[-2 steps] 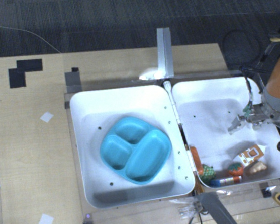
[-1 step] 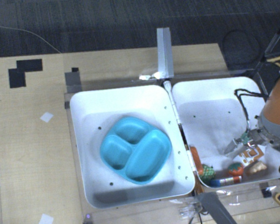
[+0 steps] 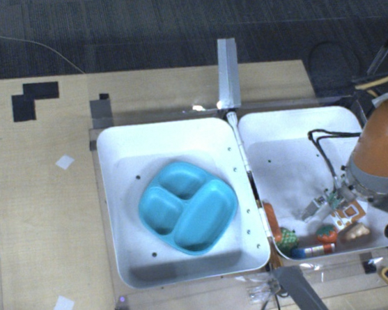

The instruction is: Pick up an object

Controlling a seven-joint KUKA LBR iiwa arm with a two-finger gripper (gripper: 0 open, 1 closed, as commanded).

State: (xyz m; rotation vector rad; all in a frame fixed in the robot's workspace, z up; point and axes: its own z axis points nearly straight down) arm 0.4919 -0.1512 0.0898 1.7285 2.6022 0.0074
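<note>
Tool (image 3: 321,205) low in right bin (image 3: 283,140), grip state unclear, small objects (image 3: 323,236) just below it

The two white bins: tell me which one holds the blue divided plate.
The left bin holds the blue divided plate. The right bin holds a cluster of small objects at its near edge, where the gripper is reaching in.

1. A blue divided plate (image 3: 188,206) is seen lying in the left bin (image 3: 120,153).
2. The gripper (image 3: 324,204) is positioned low in the right bin (image 3: 282,133), above small items (image 3: 321,239) clustered at the near wall.
3. An orange object (image 3: 271,220) is noted beside the divider.
</note>
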